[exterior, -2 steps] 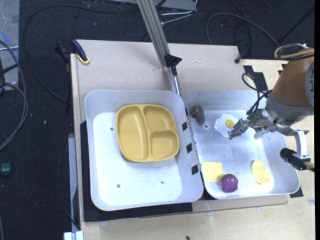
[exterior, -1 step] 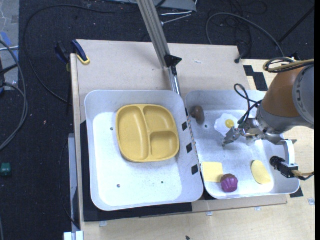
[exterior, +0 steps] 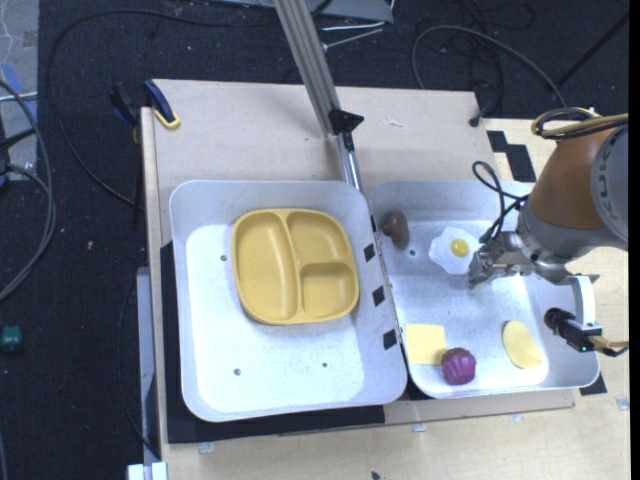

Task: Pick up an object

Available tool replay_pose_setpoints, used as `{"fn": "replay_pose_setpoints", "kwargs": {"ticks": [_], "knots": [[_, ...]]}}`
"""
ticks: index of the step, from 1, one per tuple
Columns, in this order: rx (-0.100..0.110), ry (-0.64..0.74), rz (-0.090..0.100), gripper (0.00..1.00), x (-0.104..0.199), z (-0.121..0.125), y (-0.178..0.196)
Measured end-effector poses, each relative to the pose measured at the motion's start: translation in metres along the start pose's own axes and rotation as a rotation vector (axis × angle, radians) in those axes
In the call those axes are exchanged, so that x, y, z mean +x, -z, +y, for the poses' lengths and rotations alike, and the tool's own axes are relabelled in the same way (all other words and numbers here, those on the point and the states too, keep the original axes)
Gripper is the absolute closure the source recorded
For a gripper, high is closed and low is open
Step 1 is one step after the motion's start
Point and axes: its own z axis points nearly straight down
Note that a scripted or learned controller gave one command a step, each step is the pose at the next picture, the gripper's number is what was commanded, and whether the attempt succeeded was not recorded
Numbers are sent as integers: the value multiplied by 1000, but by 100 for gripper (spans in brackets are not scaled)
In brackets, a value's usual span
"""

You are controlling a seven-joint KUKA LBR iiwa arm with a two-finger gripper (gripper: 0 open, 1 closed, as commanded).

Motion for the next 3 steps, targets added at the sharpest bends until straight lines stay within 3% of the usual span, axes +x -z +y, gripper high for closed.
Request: {"fn": "replay_pose_setpoints", "kwargs": {"ticks": [2,3], "knots": [[-6,4,-2,100,0,5,125],[3,1,0,100,0,5,101]]}}
